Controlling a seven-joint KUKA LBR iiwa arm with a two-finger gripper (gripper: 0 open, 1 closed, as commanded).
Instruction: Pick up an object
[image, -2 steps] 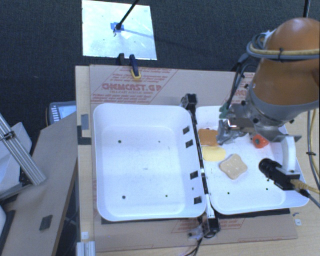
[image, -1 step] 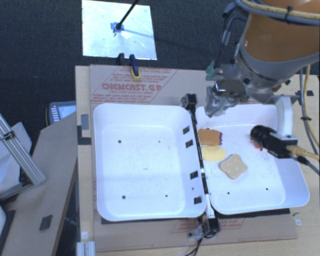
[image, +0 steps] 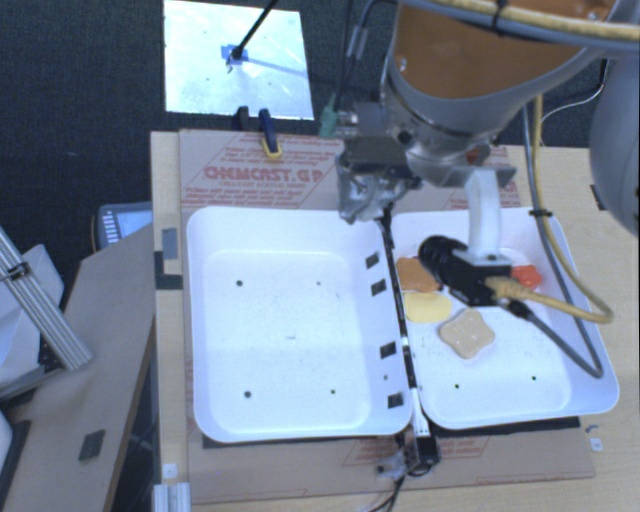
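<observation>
Your gripper hangs above the divider at its far end; you cannot tell its grip. The tan piece lies well apart from it.

Dark floor, pale wooden bench, shiny metal panel

Tool at divider, toast in right bin

White bins, orange disc, yellow disc, tan toast
</observation>
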